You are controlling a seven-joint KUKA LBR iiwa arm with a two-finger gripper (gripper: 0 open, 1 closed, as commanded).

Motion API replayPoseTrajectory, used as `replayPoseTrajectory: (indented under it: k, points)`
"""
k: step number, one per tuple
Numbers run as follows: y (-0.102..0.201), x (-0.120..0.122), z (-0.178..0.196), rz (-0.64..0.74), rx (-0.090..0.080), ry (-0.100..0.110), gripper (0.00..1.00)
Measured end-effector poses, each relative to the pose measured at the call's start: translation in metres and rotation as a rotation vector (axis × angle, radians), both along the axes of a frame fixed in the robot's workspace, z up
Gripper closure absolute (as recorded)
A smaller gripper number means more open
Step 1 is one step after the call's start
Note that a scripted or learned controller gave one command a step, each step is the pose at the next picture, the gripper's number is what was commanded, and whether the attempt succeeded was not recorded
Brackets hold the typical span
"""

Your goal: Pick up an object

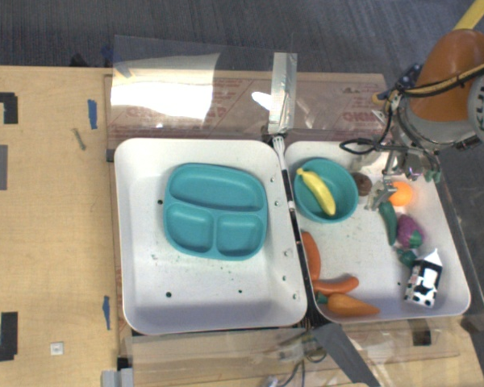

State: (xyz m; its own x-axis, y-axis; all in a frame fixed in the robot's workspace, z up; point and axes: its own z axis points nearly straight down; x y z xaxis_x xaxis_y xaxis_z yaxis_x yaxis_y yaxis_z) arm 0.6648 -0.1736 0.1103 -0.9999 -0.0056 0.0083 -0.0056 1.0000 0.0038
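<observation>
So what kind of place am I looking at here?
Probably a robot lab's pick-and-place test bench: two white bins side by side, toy food such as a banana in a teal bowl, and a robot arm above.

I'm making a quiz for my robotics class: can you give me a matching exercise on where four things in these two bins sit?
Things:
1. banana
2. divided teal tray
3. black-and-white cow toy
4. orange ball

Places:
A. in the left bin
B. right bin's near right corner
C. inside the teal bowl
D. right bin, beside the gripper

Pairs: 1-C, 2-A, 3-B, 4-D
</observation>
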Motion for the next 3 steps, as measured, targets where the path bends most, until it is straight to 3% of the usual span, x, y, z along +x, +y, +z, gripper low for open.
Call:
replayPoseTrajectory:
  k: [1,2,3]
  points:
    - [-0.003,-0.010,-0.023,-0.043,-0.004,-0.016,0.00]
    - [-0.002,-0.006,-0.009,-0.041,-0.006,-0.027,1.00]
    - [-0.001,-0.007,-0.010,-0.040,-0.006,-0.025,0.00]
